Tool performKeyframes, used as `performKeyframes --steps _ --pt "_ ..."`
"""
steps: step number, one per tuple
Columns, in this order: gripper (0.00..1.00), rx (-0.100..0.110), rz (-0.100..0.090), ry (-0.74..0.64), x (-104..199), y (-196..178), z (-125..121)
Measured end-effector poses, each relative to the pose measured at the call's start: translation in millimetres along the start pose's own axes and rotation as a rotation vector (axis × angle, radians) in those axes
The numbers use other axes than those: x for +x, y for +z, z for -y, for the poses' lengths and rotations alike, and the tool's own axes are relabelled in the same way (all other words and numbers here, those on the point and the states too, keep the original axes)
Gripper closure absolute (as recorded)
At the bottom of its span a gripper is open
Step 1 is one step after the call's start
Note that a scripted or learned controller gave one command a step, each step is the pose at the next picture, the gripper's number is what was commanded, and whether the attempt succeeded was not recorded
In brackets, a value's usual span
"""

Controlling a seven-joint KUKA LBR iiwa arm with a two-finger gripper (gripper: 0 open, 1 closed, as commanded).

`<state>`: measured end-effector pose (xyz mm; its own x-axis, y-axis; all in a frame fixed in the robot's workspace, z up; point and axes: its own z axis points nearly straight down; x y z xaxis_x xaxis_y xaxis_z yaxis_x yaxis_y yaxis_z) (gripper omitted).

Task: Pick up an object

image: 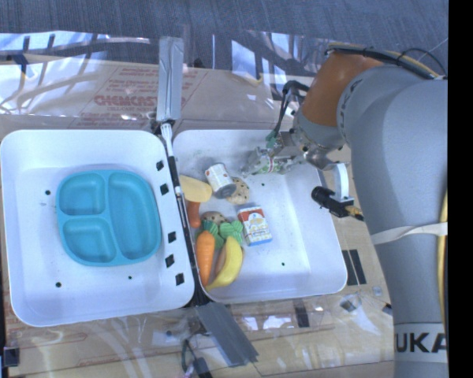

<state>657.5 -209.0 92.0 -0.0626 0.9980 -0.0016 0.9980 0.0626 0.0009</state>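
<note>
- My claw hangs low over the right bin, near its far wall; spread or pinched, I cannot tell.
- Can, cookie, carton, carrot and banana lie there.
- The left bin holds a blue tray.

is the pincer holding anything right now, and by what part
It cannot be told. The pincer is low in the right bin, near the can and cookie, but the wrist blurs its tip, and nothing shows clearly in it.
</note>
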Motion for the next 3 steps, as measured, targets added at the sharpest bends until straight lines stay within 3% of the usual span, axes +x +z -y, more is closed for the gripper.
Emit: performKeyframes --steps 1,2,3 --pt "0.0 0.004 -0.002 -0.035 20 0 135" --pt "0.0 0.001 -0.002 -0.031 2 0 43" --pt "1.0 0.001 -0.003 -0.035 3 -11 43"
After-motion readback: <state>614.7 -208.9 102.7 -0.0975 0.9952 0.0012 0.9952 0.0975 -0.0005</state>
